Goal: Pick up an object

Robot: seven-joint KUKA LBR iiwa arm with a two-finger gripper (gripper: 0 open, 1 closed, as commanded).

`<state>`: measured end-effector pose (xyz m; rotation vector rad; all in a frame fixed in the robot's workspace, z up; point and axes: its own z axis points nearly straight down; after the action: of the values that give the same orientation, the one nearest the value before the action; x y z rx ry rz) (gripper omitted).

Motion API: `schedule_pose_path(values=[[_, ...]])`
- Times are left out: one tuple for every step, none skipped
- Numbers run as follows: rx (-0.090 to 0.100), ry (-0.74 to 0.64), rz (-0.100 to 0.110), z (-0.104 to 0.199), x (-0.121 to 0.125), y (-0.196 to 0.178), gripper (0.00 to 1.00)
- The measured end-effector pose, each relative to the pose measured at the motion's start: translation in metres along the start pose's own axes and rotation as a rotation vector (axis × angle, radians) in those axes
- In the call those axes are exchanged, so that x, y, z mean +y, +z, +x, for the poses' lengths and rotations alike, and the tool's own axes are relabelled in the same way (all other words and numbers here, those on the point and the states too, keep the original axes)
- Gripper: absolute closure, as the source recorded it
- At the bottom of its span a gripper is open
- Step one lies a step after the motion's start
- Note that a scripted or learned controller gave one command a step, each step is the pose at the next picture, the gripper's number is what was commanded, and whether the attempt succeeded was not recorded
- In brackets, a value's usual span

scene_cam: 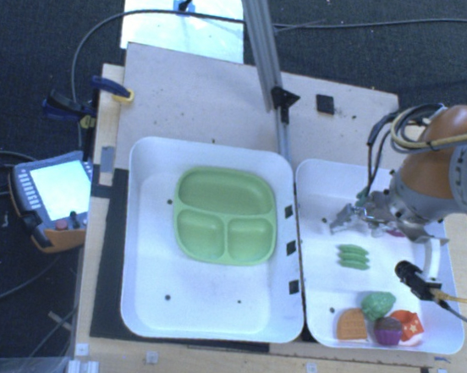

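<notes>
My tool (350, 219), a small metal two-finger claw below the grey wrist, hangs spread and holding nothing over the right-hand shallow white plastic bin (323, 185), in its upper half. I take that bin as my landmark.

The nearest thing to take is the green pea pod of moulded plastic (353, 256), lying flat near the bin's middle, just below my tool and apart from it. I judge it light, stiff and a little slick, low against the floor, so I would close across its narrow width at mid-length rather than along it.

Further off, in the bin's lower right corner, a cluster sits packed together: a green leafy toy vegetable (378, 304), an orange flat piece (352, 326), a purple round piece (388, 331) and a red one (409, 326). Crowding there would make a clean grip harder, I think.

To the bin's left lies its twin, carrying a pale green three-compartment plastic plate (226, 215). Both rest on the tabletop (212, 93) of pale board, with dark carpet (34, 19) around.
</notes>
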<state>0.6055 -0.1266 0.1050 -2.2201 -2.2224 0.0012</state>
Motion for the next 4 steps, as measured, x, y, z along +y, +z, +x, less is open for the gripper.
schedule_pose_path(values=[[0.0,0.0,-0.004,0.0,0.002,0.019,0.0],[-0.002,0.0,-0.011,0.0,0.003,0.006,1.0],[-0.001,-0.003,-0.007,-0.005,0.01,-0.056,1.0],[-0.001,-0.005,-0.007,-0.001,0.01,-0.12,1.0]])
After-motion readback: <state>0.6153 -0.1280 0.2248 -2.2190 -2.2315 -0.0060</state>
